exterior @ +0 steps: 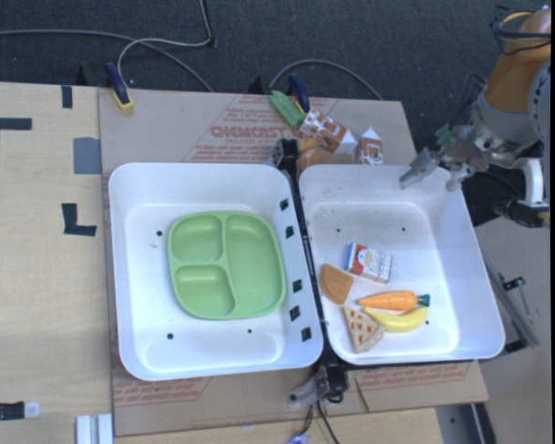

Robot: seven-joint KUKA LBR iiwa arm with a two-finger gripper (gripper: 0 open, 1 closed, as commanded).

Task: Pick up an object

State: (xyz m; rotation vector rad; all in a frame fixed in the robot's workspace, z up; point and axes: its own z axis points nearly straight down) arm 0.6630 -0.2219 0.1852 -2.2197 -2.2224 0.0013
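"CHEMCAST" lettering [247,130] on cardboard sheet [185,128]

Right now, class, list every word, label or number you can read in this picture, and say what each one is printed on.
"CHEMCAST", in red: on the brown board under the bins; the smaller red lines below it are too blurred to read.
Carton in the right bin: print too small to read.
Packets behind the bins: markings too blurred to read.

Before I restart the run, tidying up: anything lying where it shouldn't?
Yes. A green toy and small cartons lie on the cardboard behind the bins, outside both. The right bin holds the other toy food; the green tray sits flat.
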